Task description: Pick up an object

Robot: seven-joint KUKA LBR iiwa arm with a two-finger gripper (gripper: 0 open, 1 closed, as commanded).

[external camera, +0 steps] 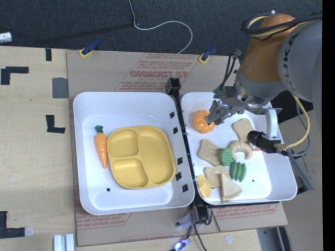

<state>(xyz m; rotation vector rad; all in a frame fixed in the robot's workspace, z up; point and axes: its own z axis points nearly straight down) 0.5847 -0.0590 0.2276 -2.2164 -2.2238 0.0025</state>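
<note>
1. Nearest to the camera, in the camera view, is the front rim of the right bin (261, 198), and just behind it lie toy food pieces: a tan wedge (229, 186), a yellow piece (203, 187) and a green ribbed piece (238, 170).
2. Further back in this bin the gripper (214, 116) is low beside an orange round toy (200, 122). It seems to touch the toy on its right side, but I cannot tell if the claw is apart or together.
3. I judge the orange toy as the thing to pick: probably light, stiff plastic, smooth and round, so it can slip. Taking it across the middle looks best.
4. In the left bin (84, 109) a yellow divided plate (140, 157) lies, with a toy carrot (101, 146) just beside it.
5. Red print on the cardboard (104, 72) behind the bins is blurred; it is maybe "CHEMGRAT", I am not sure.
</note>
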